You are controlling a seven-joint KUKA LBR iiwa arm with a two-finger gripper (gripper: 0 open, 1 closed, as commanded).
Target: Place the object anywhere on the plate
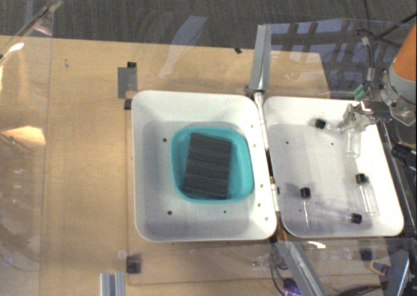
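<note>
A teal plate sits in the middle of the left bin. A dark grey ridged rectangular block lies flat on it, a little left of the plate's centre. My gripper hangs over the far right corner of the right bin, well away from the plate and the block. It hovers close above the end of a clear tube. Nothing can be made out in its grasp.
Several clear tubes with black caps lie scattered in the right bin, such as one at the right and one at the front. The arm's orange band shows at the right edge. A metal post stands behind the bins.
</note>
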